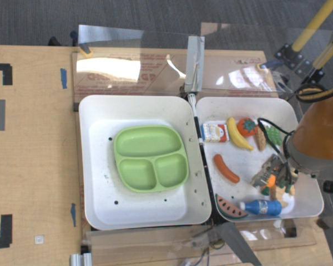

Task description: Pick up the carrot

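The hand [271,177] is low in the right bin [308,204], over the carrot [270,182]; I cannot tell its state

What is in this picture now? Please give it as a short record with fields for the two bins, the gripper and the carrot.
left bin: holds a green divided plate
right bin: holds a milk carton, banana, tomato, sausage, watermelon slice, blue bottle
gripper: low over the right bin's right half, above the bottle
carrot: a small orange piece at the gripper's tip; whether it is gripped cannot be told
arm: enters from the right
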Tool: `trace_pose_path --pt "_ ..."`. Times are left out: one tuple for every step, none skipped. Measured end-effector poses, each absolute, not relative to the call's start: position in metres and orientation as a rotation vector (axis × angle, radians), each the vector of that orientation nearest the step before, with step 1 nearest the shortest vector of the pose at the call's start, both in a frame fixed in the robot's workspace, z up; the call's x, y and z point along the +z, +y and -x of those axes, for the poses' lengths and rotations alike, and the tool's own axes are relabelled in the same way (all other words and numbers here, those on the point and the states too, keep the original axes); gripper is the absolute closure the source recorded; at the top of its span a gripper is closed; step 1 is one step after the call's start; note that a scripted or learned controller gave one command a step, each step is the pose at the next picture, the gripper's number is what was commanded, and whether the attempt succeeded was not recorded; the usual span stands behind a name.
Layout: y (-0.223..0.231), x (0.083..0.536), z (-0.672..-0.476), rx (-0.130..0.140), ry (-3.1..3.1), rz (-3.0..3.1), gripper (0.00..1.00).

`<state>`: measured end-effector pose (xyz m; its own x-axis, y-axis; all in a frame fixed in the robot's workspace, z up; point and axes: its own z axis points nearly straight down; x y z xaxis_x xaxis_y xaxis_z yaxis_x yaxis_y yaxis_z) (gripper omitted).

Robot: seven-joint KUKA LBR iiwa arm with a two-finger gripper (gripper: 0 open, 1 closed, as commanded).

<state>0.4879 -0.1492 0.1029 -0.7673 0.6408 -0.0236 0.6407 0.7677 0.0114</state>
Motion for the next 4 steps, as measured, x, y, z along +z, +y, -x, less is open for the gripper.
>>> trace_pose_path --pt "-0.149 0.113 -0.490 0.005 2.924 -1.058 1.00" --pt "-0.024 0.187 -0.511 0.010 3.014 -0.849 1.00" --pt "-0.104 0.262 -0.533 -0.002 3.079 -0.564 1.00" --pt "-0.102 0.260 -0.532 0.000 3.084 -0.559 0.00"
